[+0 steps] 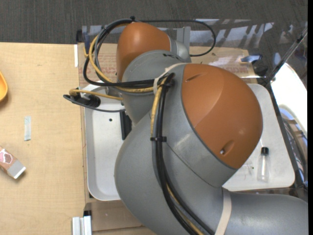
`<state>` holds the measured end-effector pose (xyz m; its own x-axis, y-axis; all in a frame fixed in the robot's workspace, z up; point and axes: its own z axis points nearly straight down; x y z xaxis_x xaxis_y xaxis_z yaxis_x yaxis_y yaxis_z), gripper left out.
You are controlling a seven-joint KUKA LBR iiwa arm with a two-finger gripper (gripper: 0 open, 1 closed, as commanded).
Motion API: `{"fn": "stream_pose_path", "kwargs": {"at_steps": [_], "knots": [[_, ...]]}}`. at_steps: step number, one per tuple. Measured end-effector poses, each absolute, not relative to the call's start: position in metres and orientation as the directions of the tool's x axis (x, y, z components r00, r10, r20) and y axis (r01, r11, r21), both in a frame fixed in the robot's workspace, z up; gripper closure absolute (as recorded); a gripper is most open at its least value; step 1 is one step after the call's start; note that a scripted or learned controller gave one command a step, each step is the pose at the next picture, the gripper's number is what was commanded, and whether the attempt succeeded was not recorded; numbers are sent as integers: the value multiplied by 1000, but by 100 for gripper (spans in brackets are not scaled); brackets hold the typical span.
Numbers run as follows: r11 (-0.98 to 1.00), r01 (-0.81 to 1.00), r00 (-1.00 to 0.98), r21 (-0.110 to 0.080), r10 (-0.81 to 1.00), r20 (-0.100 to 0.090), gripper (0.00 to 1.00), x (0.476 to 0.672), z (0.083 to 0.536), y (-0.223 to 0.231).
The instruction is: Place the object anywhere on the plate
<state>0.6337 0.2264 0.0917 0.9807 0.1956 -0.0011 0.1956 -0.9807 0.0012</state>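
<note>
My grey arm [161,180] with its orange joint caps [220,111] spreads over the middle of the camera view and covers most of both bins. A small clear vial with a black cap [264,163] lies in the right bin [281,177], near its right side. The left bin [100,151] shows a bare white strip of floor along its left wall. The arm's far end reaches over the back of the left bin, and what lies under it is hidden.
Yellow and black cables [98,58] loop off the arm above the left bin's back edge. On the wooden bench to the left lie a pink and white packet [11,163], a small grey strip [27,129] and an orange rim [2,87] at the frame edge.
</note>
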Motion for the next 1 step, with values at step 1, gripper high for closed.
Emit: {"fn": "stream_pose_path", "kwargs": {"at_steps": [1], "knots": [[-981,196,981,1,196,-1,0,647,117,226]]}}
